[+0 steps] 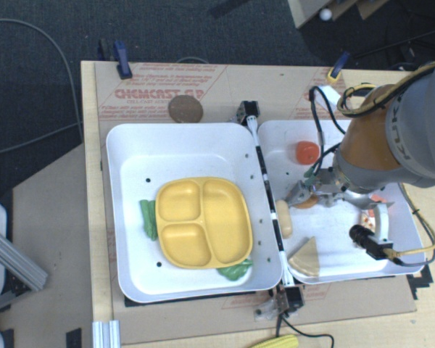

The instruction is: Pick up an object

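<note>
Dark carpet surrounds a cardboard-topped bench (203, 89) that carries two shallow white bins side by side. Over the right bin (333, 267), the gripper (309, 192) hangs low beneath the grey arm (402, 133), its metal tip pointing toward nine o'clock; whether it is spread or closed cannot be told from this angle, and nothing can be seen clamped in it.

Closest to the tip, a small orange-brown piece (309, 203) lies just under it at about six o'clock, mostly hidden. At twelve o'clock from the gripper sits a red-orange round object (307, 151), near but apart. At about eight o'clock a pale tan oblong piece (282, 220) rests against the wall between the bins, and further down at six o'clock a tan wedge (305, 258) lies near the bin's lower rim. A white and red item (380, 220) sits at four o'clock, partly under the wrist.

The likeliest target, as I judge it, is whatever lies beneath the tip. The risk is that the gripper comes down on the bin floor beside the small piece, or nudges it against the dividing wall so it slips out. The loose cable (326, 133) at the wrist could also snag.

Further out at nine o'clock, the left bin (130, 151) holds a yellow divided plate (203, 220), with a green strip (148, 218) touching its left edge and a green scrap (235, 270) poking out at its lower edge.
</note>
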You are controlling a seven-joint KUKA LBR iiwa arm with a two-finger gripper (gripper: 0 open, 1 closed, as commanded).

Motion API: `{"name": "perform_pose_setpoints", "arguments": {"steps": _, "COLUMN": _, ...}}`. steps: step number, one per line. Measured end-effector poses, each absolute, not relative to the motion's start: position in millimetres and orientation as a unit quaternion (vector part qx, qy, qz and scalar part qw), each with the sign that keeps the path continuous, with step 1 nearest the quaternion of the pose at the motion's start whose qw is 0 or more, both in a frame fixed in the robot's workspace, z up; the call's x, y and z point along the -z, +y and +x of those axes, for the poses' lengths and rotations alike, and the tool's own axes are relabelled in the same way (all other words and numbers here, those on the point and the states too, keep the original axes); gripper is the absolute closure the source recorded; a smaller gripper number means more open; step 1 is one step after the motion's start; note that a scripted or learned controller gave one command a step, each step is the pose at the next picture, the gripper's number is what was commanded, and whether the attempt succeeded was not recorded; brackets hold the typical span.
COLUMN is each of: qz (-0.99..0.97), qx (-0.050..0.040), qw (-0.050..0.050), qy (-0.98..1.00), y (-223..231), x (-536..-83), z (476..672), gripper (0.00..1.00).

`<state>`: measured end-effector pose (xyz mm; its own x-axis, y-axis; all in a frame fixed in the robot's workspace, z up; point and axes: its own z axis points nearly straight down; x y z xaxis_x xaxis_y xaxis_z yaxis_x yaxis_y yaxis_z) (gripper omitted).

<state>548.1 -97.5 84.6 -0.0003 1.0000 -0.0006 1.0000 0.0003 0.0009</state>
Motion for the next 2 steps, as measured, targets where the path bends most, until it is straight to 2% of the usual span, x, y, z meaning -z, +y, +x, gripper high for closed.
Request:
{"name": "perform_pose_setpoints", "arguments": {"steps": 1, "qz": 0.707, "qx": -0.0001, "qw": 0.001, "qy": 0.708, "y": -107.6, "x": -84.6, "z": 572.5, "gripper": 0.00}}
{"name": "perform_pose_setpoints", "arguments": {"steps": 2, "qz": 0.706, "qx": -0.0005, "qw": 0.002, "qy": 0.708, "y": -107.3, "x": -94.7, "z": 572.9, "gripper": 1.00}}
